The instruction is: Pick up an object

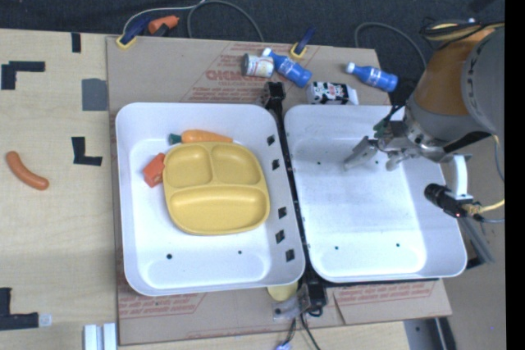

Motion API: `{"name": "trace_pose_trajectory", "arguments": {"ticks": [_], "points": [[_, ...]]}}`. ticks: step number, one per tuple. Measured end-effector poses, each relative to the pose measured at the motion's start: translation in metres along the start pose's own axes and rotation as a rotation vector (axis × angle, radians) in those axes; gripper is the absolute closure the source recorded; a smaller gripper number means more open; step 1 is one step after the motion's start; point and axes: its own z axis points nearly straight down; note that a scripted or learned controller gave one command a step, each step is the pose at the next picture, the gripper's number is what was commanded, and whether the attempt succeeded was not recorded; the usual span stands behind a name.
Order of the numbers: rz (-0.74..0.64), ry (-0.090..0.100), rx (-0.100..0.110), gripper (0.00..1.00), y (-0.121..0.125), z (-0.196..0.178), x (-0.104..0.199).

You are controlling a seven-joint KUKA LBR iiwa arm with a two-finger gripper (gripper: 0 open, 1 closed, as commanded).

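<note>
A yellow divided plate (216, 188) lies in the left bin (139, 258). An orange carrot toy (205, 136) pokes out behind its far edge, and a small red-orange piece (153, 170) sits against its left side. My gripper (377, 157) hangs over the far right part of the right bin (369, 250). It is open, its two grey fingers (358, 153) spread apart, with nothing between them. The arm's orange band (447, 74) rises behind it.
Behind the bins lie two blue bottles (291, 68) (373, 77), a white bottle (257, 64) and a black-and-white pack (332, 93). An orange sausage toy (26, 170) rests on the wooden bench at far left. Black clips (283, 213) line the divider between the bins.
</note>
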Motion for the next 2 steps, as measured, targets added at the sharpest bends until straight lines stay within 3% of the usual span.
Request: {"name": "trace_pose_trajectory", "arguments": {"ticks": [1,2], "points": [[0.014,0.002,0.014,0.00,-0.091,0.051,-0.039],[-0.002,0.003,0.000,0.00,-0.018,0.015,0.037]]}}
